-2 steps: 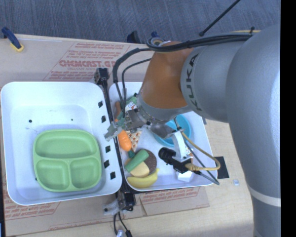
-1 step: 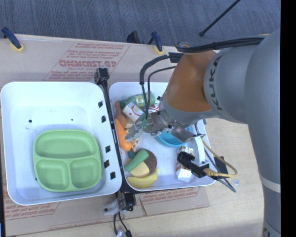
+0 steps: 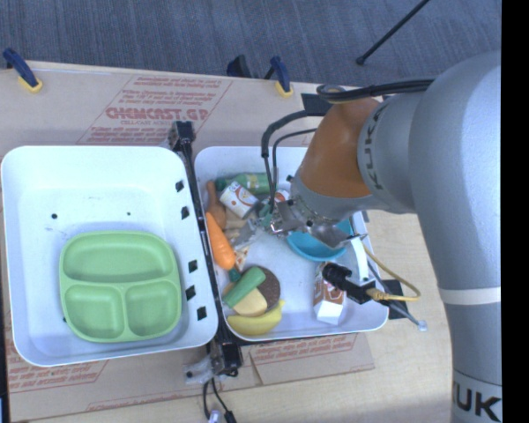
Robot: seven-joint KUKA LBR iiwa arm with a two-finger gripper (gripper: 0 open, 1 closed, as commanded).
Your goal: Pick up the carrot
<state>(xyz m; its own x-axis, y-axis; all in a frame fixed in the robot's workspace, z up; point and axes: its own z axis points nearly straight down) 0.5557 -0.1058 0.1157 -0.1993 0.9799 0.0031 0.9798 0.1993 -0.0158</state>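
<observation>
Carrot (image 3: 219,241) lies along the left wall of the right bin (image 3: 363,322), about midway down that wall, long axis running near-parallel to it, orange and unobstructed on top. Risk first: it sits tight to the wall and the divider between bins, so a finger coming down on the wall side could land on the rim or jam against the wall instead of sliding beside the carrot. Clutter is the second hazard. A dark round piece with a green wedge (image 3: 247,285) and a banana (image 3: 256,321) sit just below the carrot toward the bin's front-left corner, and a small white carton (image 3: 238,199) and green packet (image 3: 249,183) sit just above it toward the back-left. A slightly off approach could grab or shove one of those instead. Carrot is smooth and tapered, so a pinch near the thin end would likely squirt it out.

Gripper (image 3: 278,218) hangs under the orange wrist band near the middle of the right bin, right of the carrot and apart from it, over scraps and next to a blue bowl (image 3: 316,245). Its tip is buried in shadow and clutter; cannot tell whether it is spread or closed, and nothing can be made out held in it. No contact with the carrot visible.

Left bin (image 3: 35,183) holds a green divided plate (image 3: 119,285) toward its front edge, well away from the action.
</observation>
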